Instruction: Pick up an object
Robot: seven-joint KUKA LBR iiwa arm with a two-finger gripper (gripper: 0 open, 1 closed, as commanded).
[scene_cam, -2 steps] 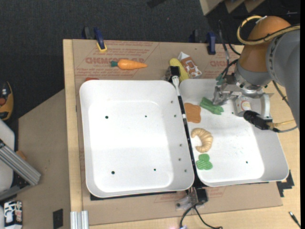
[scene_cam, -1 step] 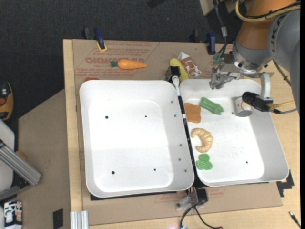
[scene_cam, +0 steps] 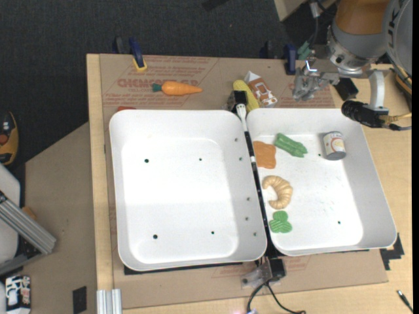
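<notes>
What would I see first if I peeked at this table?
Probably the two big white bins side by side. The right one holds toy food: a croissant, a green pickle, an orange slice and a small can. A bright carrot lies on the cardboard behind the left bin, and the gripper hangs above the right bin's back edge.

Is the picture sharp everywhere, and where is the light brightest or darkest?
In the camera view, the left bin glares nearly blown-out white, with a softer grey shade across its lower floor. The croissant and the can in the right bin look reasonably sharp. The gripper is slightly soft. The dark floor beyond the bench is dim and grainy.
</notes>
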